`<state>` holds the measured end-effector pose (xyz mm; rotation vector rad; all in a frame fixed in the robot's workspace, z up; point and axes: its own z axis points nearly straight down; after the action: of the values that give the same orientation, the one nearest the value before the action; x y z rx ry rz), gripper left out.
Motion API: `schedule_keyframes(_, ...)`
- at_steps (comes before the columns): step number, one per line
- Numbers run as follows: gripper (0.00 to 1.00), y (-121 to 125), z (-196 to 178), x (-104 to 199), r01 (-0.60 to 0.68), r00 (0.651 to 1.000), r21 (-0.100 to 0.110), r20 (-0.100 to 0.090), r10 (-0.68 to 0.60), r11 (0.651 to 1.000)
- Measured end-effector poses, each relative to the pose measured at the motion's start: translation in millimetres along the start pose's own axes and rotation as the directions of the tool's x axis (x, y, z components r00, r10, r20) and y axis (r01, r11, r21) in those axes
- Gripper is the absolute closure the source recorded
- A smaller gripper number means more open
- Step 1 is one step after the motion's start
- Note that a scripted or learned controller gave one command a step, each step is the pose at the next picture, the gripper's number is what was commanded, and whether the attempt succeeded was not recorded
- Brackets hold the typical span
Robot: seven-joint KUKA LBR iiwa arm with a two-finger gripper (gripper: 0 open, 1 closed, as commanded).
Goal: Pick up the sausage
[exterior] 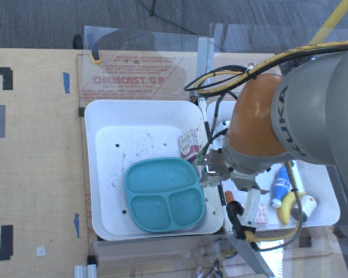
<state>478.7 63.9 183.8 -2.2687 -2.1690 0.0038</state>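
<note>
I took the small reddish piece [229, 197] against the left wall of the right bin [330, 210], at my wrist, for the sausage. I judged it light, soft and slick, best pinched across its middle. My gripper [211, 171] sat under my wrist, and I couldn't tell its opening. The sheet [133, 77] at the tabletop's far edge read roughly "CHEMCAST GP".

Teal divided plate [164, 193] in white left bin [104, 155] flecked with dark specks. Red-and-white packet [189, 144] beside it. Grey arm [322, 106], orange band [256, 117]. Blue-and-white bottle [280, 185] and yellow banana [286, 206] in white right bin [327, 204].
</note>
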Motion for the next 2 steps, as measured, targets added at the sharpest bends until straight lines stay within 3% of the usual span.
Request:
schedule_keyframes(1,1.0,7,74,55,0.109,0.994,-0.035,-0.005,-0.109,0.993)
schedule_keyframes(2,1.0,20,-37,143,-0.253,0.967,-0.002,0.001,0.253,0.967)
